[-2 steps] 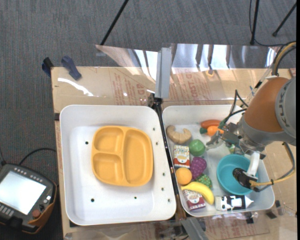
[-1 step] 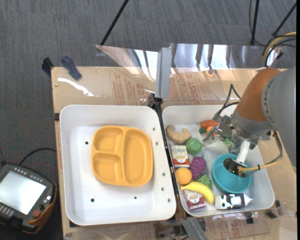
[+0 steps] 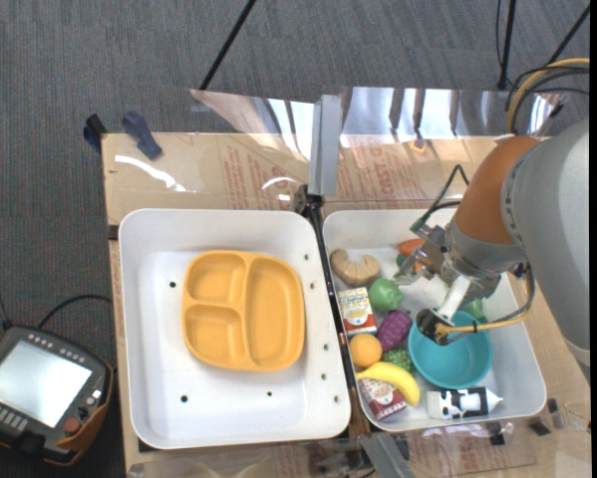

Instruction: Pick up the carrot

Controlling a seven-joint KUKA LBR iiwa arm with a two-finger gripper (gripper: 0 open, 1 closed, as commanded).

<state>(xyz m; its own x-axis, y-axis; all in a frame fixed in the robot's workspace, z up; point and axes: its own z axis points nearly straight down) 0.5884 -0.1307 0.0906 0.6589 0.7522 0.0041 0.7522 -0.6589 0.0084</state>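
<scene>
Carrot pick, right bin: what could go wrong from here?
1. The carrot shows as a small orange sliver, mostly hidden by the tool, so the grasp may miss or slip.
2. The green fruit and croissant lie close by, so the tool might nudge or catch one instead.
3. The teal bowl under the arm could get bumped.

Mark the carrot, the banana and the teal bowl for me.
carrot [image 3: 410, 247]: camera view, visible orange end.
banana [image 3: 390, 378]: camera view, middle of the curve.
teal bowl [image 3: 455, 368]: camera view, bare inner wall.
</scene>
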